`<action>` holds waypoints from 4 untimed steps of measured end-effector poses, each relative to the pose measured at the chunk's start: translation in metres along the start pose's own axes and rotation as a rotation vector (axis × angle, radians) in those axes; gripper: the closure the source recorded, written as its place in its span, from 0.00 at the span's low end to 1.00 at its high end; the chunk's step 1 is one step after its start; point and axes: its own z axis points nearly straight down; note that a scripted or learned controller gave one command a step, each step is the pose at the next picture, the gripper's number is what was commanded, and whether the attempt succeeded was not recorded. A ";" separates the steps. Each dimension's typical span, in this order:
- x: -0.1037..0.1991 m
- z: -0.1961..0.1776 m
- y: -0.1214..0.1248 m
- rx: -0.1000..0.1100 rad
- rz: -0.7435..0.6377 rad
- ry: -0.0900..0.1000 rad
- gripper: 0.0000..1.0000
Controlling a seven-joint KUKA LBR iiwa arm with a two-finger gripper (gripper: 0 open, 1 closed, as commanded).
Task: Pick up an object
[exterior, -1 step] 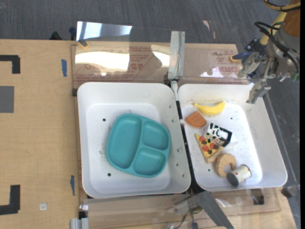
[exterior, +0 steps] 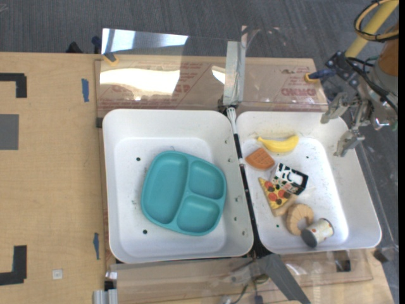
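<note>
The right bin [exterior: 354, 189] holds several small items: a yellow banana [exterior: 279, 144] at the back, an orange wedge [exterior: 260, 159], a black-and-white piece [exterior: 292, 177], a pizza slice [exterior: 276, 194], a tan round piece [exterior: 299, 217] and a white-and-grey cylinder [exterior: 317, 232] at the front. My gripper [exterior: 340, 128] hangs over the bin's back right rim, above and to the right of the banana. Its two fingers stand apart, open, with nothing between them.
A teal divided plate [exterior: 183, 192] lies in the left bin [exterior: 120, 144]. A clear plastic wall [exterior: 190, 75] stands behind both bins, with a metal post [exterior: 234, 75] at the middle. A cardboard sheet [exterior: 44, 170] covers the bench on the left. Yellow cable [exterior: 373, 18] loops at the top right.
</note>
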 end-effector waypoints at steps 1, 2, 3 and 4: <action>0.061 0.115 -0.008 0.002 0.025 -0.005 0.00; 0.057 0.101 -0.006 0.006 0.021 -0.016 1.00; 0.051 0.010 -0.008 0.006 0.089 -0.019 1.00; 0.067 -0.094 -0.007 0.007 0.167 -0.022 1.00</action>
